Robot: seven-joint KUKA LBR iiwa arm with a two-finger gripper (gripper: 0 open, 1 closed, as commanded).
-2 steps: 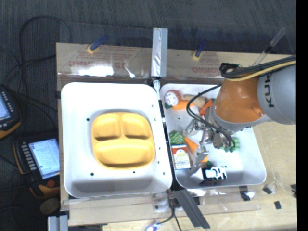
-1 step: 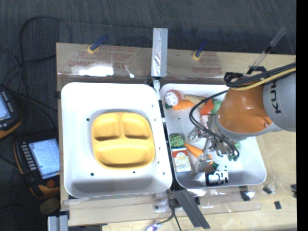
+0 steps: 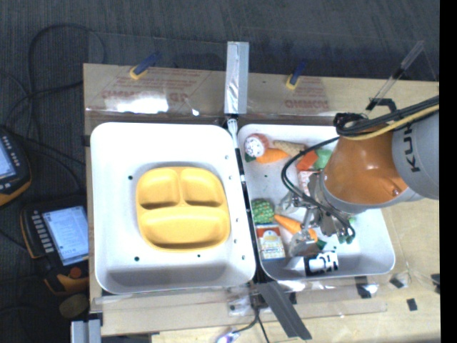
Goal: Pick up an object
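I see the bench (image 3: 414, 277), a pale wood top, carrying two white bins side by side: the left bin (image 3: 114, 191) and the right bin (image 3: 378, 252), rims touching.

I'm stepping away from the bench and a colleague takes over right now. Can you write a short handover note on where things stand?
Gripper: down low in the right bin, among the items; whether the jaws are open or shut cannot be told, and no object is visibly held.
Things: the right bin holds small mixed items, including a carrot-like orange piece, a green item, a small carton and a black-and-white item. The left bin holds a yellow divided tray.
Done: the arm has reached the pile.
Left: a confirmed grasp and lift of one object.
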